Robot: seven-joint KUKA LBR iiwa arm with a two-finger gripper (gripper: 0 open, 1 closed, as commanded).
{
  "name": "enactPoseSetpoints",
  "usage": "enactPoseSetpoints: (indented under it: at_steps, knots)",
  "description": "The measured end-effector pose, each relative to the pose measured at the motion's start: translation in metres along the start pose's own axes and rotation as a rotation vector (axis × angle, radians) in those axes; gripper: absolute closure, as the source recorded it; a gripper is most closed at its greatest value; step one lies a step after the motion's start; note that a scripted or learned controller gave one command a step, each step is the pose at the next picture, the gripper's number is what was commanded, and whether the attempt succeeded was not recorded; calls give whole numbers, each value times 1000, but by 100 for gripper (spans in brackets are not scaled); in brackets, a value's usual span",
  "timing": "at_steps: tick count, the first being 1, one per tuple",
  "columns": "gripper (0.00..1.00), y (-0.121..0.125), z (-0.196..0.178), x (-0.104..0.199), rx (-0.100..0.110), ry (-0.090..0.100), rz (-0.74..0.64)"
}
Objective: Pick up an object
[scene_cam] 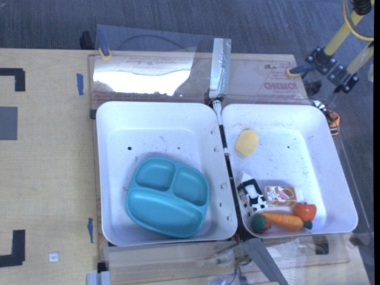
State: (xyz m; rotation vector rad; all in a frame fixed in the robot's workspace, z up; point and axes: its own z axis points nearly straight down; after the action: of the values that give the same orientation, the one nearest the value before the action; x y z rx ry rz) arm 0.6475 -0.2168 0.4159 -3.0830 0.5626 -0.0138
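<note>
The right bin [309, 135] holds several small objects. A pale yellow rounded piece [246, 142] lies near its left wall. Along its front edge sit a black-and-white toy [252, 196], a small orange-and-white packet [279, 194], an orange carrot [285, 221] and a red tomato-like piece [304, 211]. A teal divided plate [168, 198] lies flat in the front part of the left bin [119, 129].
Behind the bins a shiny plastic sheet [145, 76] and a strip of silver tape [219, 70] lie on the bench. A yellow stand with black clamps [335, 58] sits at the upper right. The wooden bench top [44, 159] stretches to the left.
</note>
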Motion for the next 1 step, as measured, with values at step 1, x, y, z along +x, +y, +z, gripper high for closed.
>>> enactPoseSetpoints:
  at_steps: [1]
  knots:
    - [100, -3, 0, 20, -4, -6, -162]
